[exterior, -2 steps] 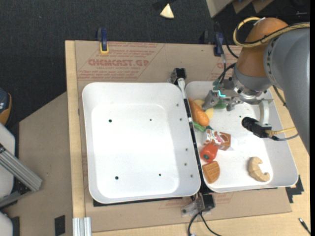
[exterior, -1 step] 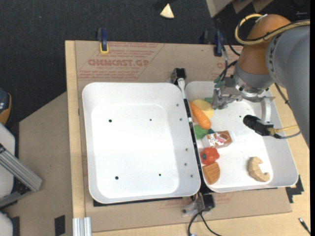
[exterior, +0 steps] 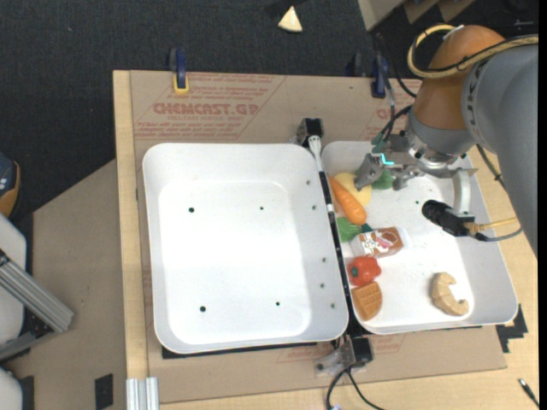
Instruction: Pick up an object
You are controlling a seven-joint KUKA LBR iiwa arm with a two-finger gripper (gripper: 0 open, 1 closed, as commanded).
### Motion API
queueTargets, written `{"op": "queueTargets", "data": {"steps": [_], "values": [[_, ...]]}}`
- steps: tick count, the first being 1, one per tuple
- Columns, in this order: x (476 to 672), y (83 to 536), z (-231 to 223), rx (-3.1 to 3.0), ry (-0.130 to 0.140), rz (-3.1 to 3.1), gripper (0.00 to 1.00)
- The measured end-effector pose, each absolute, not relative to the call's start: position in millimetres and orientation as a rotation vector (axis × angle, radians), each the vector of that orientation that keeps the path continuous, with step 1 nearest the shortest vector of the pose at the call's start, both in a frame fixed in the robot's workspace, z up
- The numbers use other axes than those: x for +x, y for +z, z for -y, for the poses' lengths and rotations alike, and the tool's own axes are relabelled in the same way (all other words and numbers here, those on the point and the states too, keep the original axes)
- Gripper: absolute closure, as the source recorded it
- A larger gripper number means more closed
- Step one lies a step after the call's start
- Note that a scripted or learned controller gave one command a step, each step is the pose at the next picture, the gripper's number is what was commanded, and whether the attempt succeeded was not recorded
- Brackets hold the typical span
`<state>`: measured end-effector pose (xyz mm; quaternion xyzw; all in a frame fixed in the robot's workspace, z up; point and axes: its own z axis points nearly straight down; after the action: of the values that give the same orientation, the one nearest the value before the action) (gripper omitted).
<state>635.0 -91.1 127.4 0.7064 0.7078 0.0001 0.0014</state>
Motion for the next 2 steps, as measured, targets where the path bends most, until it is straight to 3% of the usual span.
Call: {"op": "queueTargets", "data": {"steps": [1, 2], "values": [[635.7, 138.4, 91.1, 2.214, 0.003, -2.22, 1.0], [635.5, 137.7, 90.9, 2.215, 0.001, -2.221, 0.0]]}}
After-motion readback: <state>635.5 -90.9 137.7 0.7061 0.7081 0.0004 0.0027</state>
